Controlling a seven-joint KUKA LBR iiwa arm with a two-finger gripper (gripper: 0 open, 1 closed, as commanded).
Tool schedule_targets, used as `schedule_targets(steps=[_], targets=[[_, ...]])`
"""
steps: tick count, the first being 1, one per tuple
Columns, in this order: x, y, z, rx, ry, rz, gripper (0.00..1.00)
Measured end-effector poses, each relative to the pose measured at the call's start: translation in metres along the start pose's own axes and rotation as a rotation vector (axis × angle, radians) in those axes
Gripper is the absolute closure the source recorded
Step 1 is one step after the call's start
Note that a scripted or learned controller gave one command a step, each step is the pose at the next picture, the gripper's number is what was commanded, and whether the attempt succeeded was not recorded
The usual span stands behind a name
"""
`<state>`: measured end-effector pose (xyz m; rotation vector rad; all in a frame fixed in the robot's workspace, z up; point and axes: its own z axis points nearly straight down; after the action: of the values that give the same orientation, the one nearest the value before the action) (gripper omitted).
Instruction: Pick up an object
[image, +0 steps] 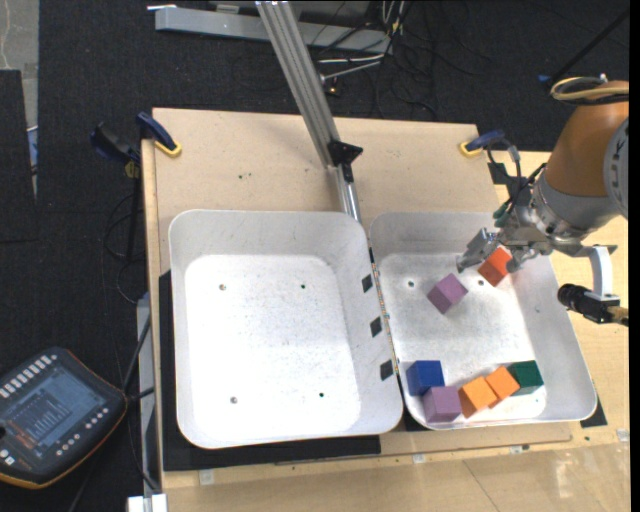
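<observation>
We start at the metal two-finger gripper (489, 258), hanging off the grey arm with its orange band (590, 150), low over the right-hand shallow white plastic bin (560, 330). An orange foam-looking cube (494, 266) sits right at the fingertips and seems raised off the bin floor, tilted. We judge the fingers are pinched on the orange cube, though the contact is small and partly hidden by the wrist hardware, so this is a reading, not a certainty.

Progress: the grasp looks made and the lift looks begun. What is left is to carry the cube clear of the bin and show the grip survives; a corner pinch on a tilted block could slip.

Taking the orange cube as our landmark: just beside it, down-left, lies a light purple matte cube (447, 293), tilted, apart from the gripper. Well below it, along the bin's near wall, is a cluster: a blue cube (425, 376), a second purple cube (443, 403), two orange blocks (489, 389) side by side, and a dark green block (525, 377); these look to be touching or nearly so. All appear soft-edged and matte, likely foam or painted wood.

Far left of the landmark is the second white bin (200, 300), speckled, with rounded corners. Both bins rest on a pale plywood bench (250, 160). A slanted aluminium rail (305, 85) crosses above.
</observation>
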<state>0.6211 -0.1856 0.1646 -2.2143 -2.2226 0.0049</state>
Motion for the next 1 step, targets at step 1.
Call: schedule_targets(steps=[1], targets=[[-0.0064,0.0045,0.0366,-0.022,-0.006,0.002,0.0]])
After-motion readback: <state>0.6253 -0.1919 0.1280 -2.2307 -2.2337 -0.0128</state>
